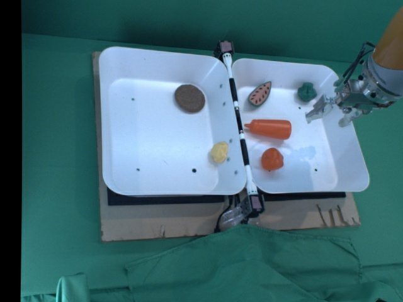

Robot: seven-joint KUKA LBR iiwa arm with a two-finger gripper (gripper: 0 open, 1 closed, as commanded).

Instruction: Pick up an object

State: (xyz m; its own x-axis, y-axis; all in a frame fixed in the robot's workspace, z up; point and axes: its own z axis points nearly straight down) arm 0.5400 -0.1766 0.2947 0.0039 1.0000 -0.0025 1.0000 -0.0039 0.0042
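The arm leans in from the right, its gripper hanging over the right bin with fingers seemingly spread and nothing between them, near the green piece, apart from the orange bottle lying mid-bin.

We see our arm enter from the right, its orange band above the grey wrist. Our gripper hangs over the right bin's upper right corner, its fingers spread apart with nothing between them.
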